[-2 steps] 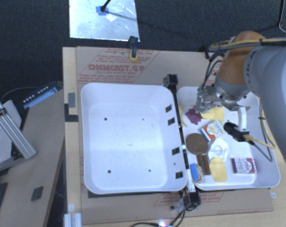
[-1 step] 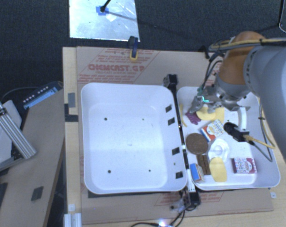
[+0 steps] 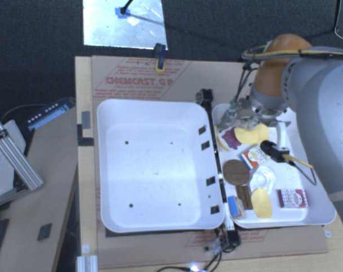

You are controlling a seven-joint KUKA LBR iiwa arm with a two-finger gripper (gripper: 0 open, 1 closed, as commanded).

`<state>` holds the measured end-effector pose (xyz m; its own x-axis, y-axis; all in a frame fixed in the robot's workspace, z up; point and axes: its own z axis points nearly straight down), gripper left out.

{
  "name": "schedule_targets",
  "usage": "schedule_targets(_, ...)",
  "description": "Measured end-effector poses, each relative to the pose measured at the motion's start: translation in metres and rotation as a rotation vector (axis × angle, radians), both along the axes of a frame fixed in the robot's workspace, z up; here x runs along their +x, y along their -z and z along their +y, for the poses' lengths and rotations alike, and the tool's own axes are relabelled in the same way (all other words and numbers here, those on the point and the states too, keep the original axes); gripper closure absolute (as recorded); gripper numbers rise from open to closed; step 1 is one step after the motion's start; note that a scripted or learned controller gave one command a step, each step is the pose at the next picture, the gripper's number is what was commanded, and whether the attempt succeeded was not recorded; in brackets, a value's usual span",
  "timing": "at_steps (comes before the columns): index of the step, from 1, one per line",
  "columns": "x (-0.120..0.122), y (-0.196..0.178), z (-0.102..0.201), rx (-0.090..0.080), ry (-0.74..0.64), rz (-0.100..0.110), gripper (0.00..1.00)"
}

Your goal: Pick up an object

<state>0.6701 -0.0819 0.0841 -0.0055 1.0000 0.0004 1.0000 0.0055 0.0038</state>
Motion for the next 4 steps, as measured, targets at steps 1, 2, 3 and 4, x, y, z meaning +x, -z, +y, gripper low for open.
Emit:
schedule_targets(1,0.000,-0.013,-0.001,-0.002,-0.002,-0.003,1.00)
schedule_targets(2,0.001,-0.108,0.083,0.004,-0.007,-0.008,1.00)
schedule_targets(3,-0.020,-0.212,0.180,0.006,-0.010,-0.009,1.00)
schedule_targets(4,-0.027,-0.077,0.230,0.000,-0.003,0.013,1.00)
